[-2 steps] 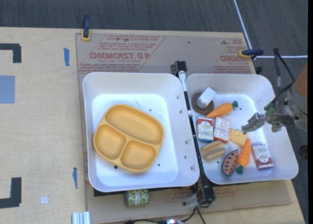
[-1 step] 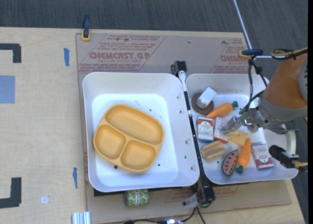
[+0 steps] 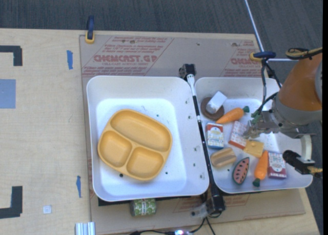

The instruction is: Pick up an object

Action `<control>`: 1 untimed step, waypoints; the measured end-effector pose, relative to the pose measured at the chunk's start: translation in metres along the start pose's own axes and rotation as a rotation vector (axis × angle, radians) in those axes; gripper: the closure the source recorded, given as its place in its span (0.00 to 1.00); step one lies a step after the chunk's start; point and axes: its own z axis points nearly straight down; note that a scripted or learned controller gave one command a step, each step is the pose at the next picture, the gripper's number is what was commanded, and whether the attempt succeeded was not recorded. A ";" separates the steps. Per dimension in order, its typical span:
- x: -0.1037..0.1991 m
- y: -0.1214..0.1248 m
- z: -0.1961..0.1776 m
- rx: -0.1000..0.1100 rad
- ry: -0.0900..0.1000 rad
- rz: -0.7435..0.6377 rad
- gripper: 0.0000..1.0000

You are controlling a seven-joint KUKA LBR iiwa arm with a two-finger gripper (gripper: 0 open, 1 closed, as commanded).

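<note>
Jaws: state couldn't be told, gripper (image 3: 254,129) metallic, low in right bin (image 3: 225,86) among toys. Flat yellow cheese slice (image 3: 254,148) just below jaws, glossy carrot (image 3: 229,116) to left, printed carton (image 3: 215,135) further left. Smooth three-section yellow plate (image 3: 134,144) well apart in left bin (image 3: 102,87).

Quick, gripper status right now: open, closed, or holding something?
Gripper: cannot be told. It is low in the right bin, over the flat card and the yellow cheese wedge; nothing is visibly lifted.
</note>
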 end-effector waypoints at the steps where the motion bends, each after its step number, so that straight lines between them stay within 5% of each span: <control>1: 0.000 0.000 0.000 0.000 0.000 0.000 0.00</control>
